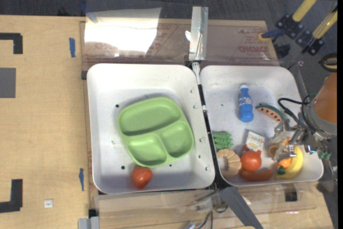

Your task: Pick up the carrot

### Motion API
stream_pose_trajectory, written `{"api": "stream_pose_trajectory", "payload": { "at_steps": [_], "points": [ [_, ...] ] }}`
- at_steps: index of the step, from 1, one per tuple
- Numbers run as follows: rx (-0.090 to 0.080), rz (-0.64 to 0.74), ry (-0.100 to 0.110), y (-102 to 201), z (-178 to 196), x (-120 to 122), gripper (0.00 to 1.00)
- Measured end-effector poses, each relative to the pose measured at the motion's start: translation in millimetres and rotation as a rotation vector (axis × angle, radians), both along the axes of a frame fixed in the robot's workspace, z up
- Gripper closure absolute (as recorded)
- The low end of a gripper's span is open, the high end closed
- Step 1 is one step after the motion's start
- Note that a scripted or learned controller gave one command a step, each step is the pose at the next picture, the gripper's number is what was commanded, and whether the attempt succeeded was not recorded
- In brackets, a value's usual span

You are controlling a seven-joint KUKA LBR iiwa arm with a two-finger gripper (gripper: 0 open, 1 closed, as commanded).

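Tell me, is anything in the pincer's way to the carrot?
Nothing I can see. The pincer hangs right over the carrot at the near right of the right bin. The banana lies close beside the carrot and the tomato sits further left, but neither is between them.

The carrot [285, 160], small and orange, lay just below the claw [286, 142], beside a yellow piece, partly hidden by it.
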State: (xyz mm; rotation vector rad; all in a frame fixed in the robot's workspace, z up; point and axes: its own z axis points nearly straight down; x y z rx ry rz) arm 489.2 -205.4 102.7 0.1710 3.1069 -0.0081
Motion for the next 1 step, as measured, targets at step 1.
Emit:
{"api": "stream_pose_trajectory", "payload": {
  "at_steps": [1],
  "points": [
    [0.012,-0.258,0.021,61.7,17.7,51.6,1.00]
  ]
}}
